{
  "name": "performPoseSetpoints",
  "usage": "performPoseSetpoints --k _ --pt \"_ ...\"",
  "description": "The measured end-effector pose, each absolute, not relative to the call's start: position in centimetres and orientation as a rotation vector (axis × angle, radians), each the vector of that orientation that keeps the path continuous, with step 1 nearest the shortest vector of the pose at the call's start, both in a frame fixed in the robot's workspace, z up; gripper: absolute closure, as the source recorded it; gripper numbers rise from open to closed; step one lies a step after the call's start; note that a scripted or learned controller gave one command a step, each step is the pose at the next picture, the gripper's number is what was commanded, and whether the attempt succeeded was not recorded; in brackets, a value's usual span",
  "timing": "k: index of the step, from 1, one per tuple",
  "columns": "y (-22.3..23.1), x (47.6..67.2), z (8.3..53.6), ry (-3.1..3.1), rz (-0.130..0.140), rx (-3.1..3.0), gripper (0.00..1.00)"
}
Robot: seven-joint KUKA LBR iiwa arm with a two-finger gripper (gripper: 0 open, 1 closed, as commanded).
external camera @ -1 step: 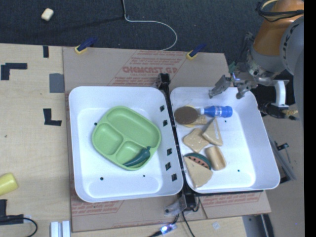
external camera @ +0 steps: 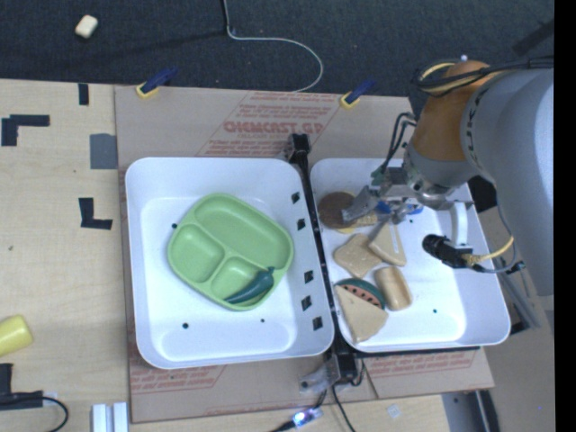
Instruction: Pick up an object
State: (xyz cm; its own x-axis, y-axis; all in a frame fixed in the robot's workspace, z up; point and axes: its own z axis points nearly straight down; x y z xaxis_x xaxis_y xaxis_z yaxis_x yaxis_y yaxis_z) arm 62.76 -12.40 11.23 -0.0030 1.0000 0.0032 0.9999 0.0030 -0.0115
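Gripper [external camera: 376, 203] poised low in right bin [external camera: 486, 331], near its far-left corner. Finger state cannot be told. Brown round piece [external camera: 334, 208] lies just left of it; bread pieces [external camera: 369, 252] toward near edge.

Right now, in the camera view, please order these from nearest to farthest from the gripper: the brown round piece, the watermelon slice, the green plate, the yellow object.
From the gripper:
1. Brown round piece, right bin, just left of it.
2. Watermelon slice, right bin, toward the front.
3. Green plate, left bin.
4. Yellow object, on the bench at the far left edge.
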Motion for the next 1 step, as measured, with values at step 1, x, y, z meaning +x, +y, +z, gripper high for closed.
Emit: performPoseSetpoints --k 1 --pt "-9.5 56.63 9.49 -2.231 -0.005 -2.227 0.0"
